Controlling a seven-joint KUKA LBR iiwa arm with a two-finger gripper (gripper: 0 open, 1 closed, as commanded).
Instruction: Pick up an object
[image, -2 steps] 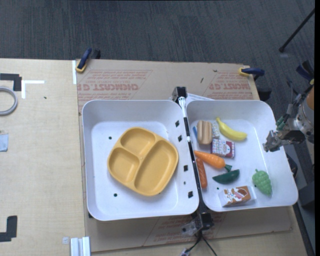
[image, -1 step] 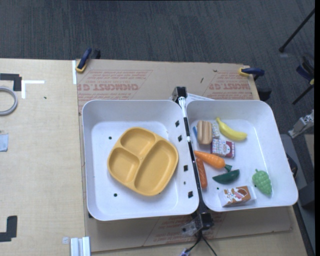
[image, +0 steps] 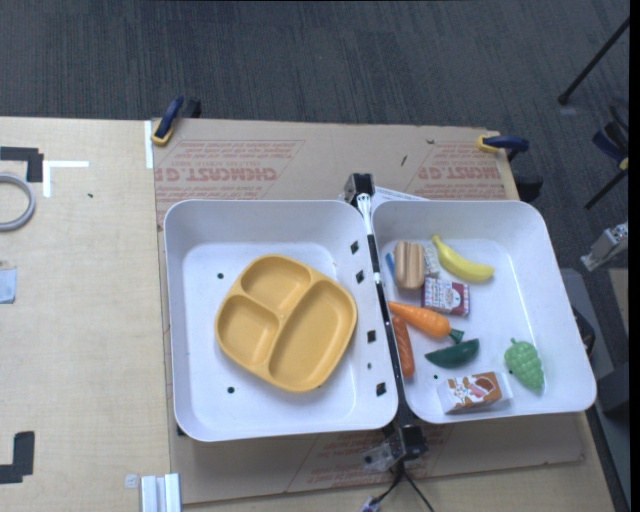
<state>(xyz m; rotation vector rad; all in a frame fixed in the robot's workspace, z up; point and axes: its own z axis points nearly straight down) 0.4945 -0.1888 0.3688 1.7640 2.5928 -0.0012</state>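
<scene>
You see two white bins on the surface (image: 80, 330). The left bin (image: 190, 330) carries a yellow divided plate (image: 287, 322). Right of that plate, the right bin (image: 545, 300) holds a carrot (image: 420, 319), a banana (image: 462, 260), a juice box (image: 474, 391) and green grapes (image: 524, 363). You cannot tell the pincer's state.

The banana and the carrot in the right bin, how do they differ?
The banana is yellow and curved; the carrot is orange and straight, tapering. The banana lies nearer the bin's far wall, the carrot nearer its middle, by the divider. Both lie flat, slanting the same way.
</scene>
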